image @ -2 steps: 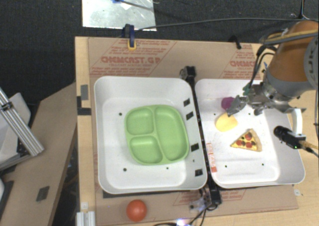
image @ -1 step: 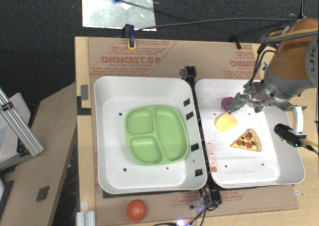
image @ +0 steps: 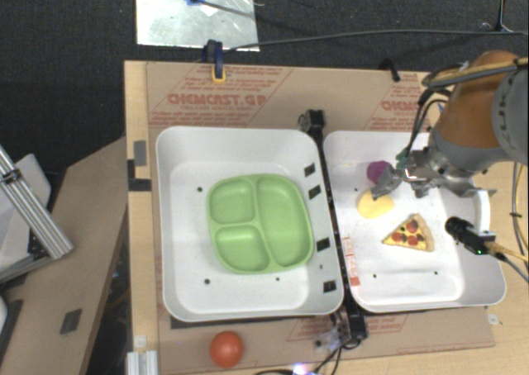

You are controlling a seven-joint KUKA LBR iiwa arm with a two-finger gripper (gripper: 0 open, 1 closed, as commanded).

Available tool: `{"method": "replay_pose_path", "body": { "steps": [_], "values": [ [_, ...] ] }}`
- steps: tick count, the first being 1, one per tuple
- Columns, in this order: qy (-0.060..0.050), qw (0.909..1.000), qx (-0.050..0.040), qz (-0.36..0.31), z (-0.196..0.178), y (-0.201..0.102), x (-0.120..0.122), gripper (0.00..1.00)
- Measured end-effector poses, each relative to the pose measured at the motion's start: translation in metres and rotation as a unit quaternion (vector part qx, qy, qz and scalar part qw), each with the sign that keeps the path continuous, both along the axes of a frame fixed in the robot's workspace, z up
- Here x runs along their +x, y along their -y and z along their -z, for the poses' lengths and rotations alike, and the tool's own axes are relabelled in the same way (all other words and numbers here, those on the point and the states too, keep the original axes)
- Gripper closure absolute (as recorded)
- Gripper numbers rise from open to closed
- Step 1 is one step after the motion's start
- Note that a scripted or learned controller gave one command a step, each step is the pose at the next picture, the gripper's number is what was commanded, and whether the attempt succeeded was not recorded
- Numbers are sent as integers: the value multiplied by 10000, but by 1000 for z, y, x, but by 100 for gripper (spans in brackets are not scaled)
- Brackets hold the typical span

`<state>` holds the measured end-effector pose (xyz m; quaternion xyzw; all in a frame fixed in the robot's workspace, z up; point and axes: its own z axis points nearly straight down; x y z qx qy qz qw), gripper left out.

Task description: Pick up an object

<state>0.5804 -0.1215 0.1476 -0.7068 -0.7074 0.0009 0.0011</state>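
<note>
The yellow toy food piece (image: 376,204) lies in the right bin (image: 413,295), left of centre, with a purple toy (image: 378,171) just at its 12 o'clock and a pizza slice toy (image: 409,234) at its 4 o'clock. The tool (image: 388,186) hangs right over the yellow piece; whether it grips anything I cannot tell. A clean pick wants a straight descent centred on one piece, clear of neighbours. At 9 o'clock, the left bin (image: 178,200) holds a green divided tray (image: 258,223); an orange ball (image: 226,348) sits on the tabletop (image: 248,88) below
</note>
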Motion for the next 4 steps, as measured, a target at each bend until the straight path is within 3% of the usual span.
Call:
{"method": "replay_pose_path", "body": {
  "steps": [1,2,3,4],
  "values": [
    [1,10000,1,-1,45,6,4,0],
    [23,10000,9,-2,62,5,5,0],
    [55,10000,-1,-7,50,5,7,100],
    [44,10000,-6,-14,5,2,5,100]
  ]
}}
